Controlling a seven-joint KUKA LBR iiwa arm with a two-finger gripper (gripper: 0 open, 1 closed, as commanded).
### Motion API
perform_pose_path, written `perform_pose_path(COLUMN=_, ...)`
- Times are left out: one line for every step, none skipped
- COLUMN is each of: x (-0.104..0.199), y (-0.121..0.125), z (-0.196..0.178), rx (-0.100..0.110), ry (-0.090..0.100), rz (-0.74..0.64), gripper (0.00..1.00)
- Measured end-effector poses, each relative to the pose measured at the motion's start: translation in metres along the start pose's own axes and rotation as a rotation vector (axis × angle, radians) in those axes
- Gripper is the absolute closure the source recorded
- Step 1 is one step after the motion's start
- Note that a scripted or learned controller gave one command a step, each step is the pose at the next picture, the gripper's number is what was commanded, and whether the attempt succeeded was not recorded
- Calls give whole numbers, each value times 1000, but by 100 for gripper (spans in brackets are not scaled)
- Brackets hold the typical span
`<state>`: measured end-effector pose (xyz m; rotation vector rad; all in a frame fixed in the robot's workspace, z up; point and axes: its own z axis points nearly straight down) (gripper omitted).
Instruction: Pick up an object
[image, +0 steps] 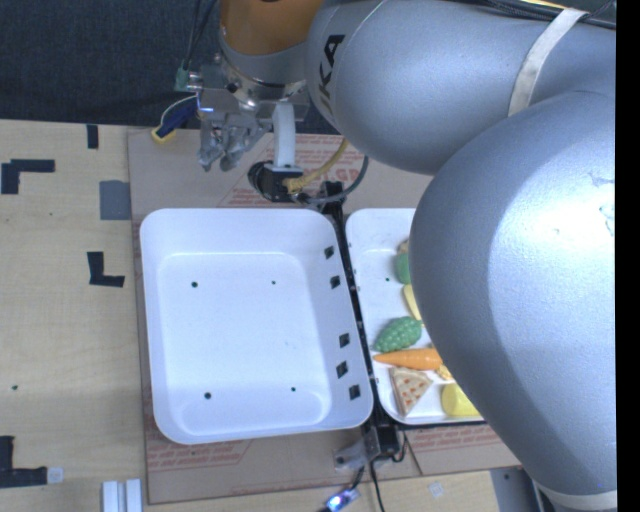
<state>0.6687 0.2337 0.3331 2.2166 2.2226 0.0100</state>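
I see the gripper (228, 150) above the worktop (60, 300) behind the left bin (240, 320); fingers apart, nothing between them. Right bin (375, 240) holds a carrot (408, 359), a green textured piece (400, 331) and a pizza slice (409, 388), partly behind the arm (520, 250).

We note a pale wood-grain bench top (60, 330) carrying black angular marks (100, 270) and a grey square patch (115, 198). A brown cardboard sheet (180, 165) lies flat upon it. Behind the bench we see a dark blue backdrop (90, 55). Lighting even, shadows soft.
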Motion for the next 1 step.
perform_pose_path(x=0, y=0, z=-89, rx=-1, ry=0, rz=0, gripper=100)
